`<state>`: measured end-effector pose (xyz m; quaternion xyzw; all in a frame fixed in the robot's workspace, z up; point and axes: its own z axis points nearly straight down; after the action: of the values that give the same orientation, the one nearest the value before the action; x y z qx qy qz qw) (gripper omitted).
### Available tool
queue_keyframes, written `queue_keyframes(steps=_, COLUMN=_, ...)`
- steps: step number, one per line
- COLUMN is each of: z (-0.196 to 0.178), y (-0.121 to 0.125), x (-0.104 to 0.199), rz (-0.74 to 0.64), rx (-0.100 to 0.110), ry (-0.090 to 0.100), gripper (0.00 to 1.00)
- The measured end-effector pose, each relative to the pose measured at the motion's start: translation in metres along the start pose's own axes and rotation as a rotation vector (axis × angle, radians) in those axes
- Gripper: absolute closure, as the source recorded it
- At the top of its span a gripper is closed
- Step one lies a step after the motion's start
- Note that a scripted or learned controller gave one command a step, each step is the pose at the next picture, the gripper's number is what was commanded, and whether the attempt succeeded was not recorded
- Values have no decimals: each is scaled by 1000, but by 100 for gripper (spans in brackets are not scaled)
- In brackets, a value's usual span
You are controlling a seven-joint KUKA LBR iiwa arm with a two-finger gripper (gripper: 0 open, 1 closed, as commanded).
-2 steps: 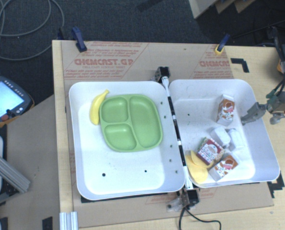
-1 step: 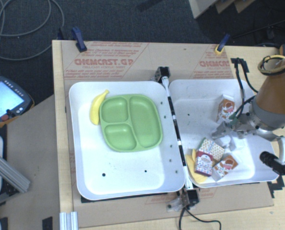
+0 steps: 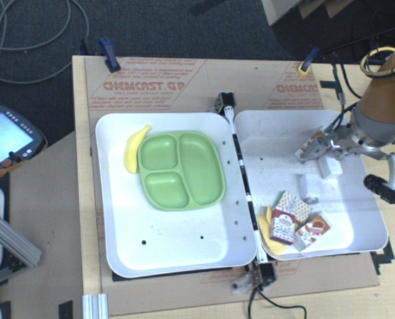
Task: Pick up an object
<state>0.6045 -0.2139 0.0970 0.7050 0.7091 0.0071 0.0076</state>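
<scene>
In the right bin [image 3: 356, 238], my gripper [image 3: 318, 157] hangs over the upper middle of the floor, with nothing visibly in it. The grey arm with its orange band [image 3: 382, 98] reaches in from the right. Near the bin's front left corner, well below the gripper, lie three small cartons: a checkered one [image 3: 295, 207], a red one [image 3: 283, 228] and a red and white one [image 3: 313, 230]. They rest partly on a yellow piece [image 3: 266, 236]. In the left bin [image 3: 177, 254], a yellow banana [image 3: 134, 148] lies beside a green divided plate [image 3: 182, 169].
A black strip of clips [image 3: 242, 178] runs along the seam between the bins. The bench board [image 3: 151, 82] carries blue clamps [image 3: 108, 54] at its far edge. A handheld screen [image 3: 4, 141] and cables [image 3: 31, 25] lie off the bench to the left.
</scene>
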Motion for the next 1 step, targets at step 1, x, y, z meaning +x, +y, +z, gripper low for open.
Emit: queue_keyframes(steps=1, z=10, y=47, x=23, rz=8, rx=28, ry=2, gripper=0)
